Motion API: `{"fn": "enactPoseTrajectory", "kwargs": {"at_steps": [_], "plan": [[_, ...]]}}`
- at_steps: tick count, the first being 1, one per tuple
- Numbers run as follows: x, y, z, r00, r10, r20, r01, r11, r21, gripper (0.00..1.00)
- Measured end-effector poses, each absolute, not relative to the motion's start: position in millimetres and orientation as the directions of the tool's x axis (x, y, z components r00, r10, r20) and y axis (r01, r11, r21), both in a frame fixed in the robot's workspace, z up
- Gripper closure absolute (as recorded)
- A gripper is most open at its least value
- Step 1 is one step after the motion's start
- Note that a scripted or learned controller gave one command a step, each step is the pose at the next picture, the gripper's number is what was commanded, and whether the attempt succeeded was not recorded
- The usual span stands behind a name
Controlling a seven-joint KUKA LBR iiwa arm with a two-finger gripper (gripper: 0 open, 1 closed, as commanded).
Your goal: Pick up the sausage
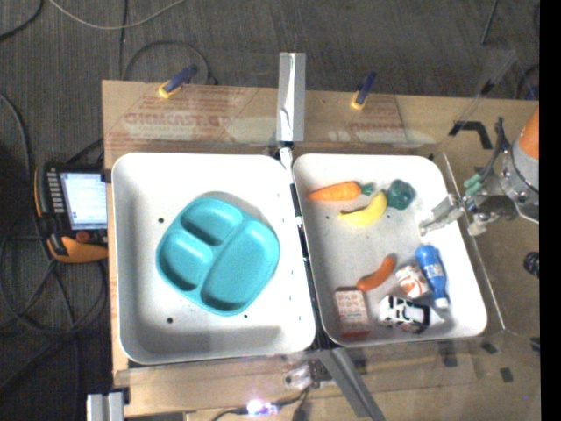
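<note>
The sausage [379, 273], a short reddish-orange link, lies at a slant on the floor of the right bin [344, 254], near its middle front. My gripper [454, 224] hangs over the right bin's right rim, up and to the right of the sausage and well apart from it. Its fingers are spread open, and nothing is between them.
Around the sausage lie a red-brown box [351, 306], a red and white can [409, 282], a blue bottle [430, 275] and a black and white item [405, 313]. A carrot [336, 192], banana [366, 209] and green item [401, 194] lie at the back. A teal divided plate [219, 253] sits in the left bin [127, 235].
</note>
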State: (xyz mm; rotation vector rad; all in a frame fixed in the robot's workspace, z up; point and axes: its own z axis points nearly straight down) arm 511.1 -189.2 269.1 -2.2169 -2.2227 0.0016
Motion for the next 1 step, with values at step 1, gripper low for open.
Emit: {"fn": "enactPoseTrajectory", "kwargs": {"at_steps": [1], "plan": [[489.8,-198.1,370.1,-0.098,0.995,-0.002,0.995,0.098,0.0,0.0]]}}
